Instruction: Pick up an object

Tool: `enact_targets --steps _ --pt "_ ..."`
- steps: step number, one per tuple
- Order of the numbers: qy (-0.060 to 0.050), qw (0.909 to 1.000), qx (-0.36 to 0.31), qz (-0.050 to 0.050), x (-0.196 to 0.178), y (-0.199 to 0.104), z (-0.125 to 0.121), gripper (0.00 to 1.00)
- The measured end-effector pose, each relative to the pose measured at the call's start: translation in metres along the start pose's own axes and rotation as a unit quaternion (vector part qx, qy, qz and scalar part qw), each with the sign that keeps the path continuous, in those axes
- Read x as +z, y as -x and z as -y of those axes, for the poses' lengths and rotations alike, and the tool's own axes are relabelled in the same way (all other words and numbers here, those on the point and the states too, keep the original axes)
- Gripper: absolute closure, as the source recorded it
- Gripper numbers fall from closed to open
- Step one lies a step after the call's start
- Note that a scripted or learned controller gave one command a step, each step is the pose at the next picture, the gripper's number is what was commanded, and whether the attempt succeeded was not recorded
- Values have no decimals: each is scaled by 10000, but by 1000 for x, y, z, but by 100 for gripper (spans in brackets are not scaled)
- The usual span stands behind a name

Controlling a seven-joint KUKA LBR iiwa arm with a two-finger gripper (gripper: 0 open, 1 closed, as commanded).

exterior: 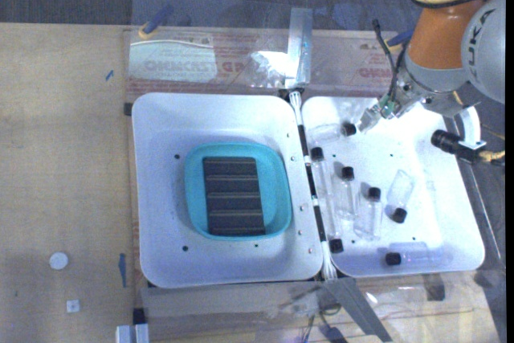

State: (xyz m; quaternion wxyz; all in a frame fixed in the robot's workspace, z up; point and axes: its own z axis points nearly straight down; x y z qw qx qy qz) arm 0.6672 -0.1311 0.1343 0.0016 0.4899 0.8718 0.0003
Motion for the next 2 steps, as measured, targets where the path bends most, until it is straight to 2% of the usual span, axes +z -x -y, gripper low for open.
enact_targets --steps 1,2 --pt "17 10000 4 14 -33 9 4 100" --pt "15 10000 -31 12 -113 -2 8 100"
